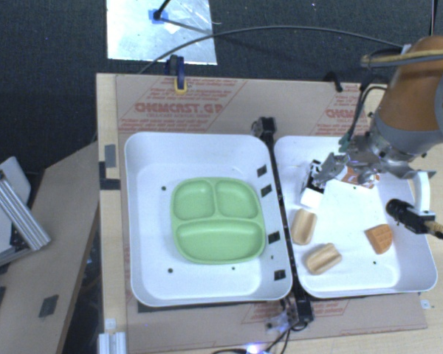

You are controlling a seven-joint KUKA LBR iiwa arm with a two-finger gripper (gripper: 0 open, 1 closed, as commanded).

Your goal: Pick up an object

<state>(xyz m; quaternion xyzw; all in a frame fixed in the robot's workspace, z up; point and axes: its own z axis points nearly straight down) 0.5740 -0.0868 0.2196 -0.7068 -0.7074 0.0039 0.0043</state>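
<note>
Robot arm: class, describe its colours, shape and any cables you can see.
The arm is thick and rounded, with an orange band above a grey wrist. Thin dark cables run alongside it. Its claw is small, silvery metal.

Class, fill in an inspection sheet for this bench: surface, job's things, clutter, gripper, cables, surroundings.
Surface: left bin and right bin, both white, side by side on a brown printed sheet.
Job's things: three tan bread-like pieces in the right bin.
Clutter: green divided plate in the left bin.
Gripper: gripper over the right bin's far left part.
Cables: dark cable arcing beyond the bench.
Surroundings: foil sheet, blue clamp, aluminium rail.
</note>
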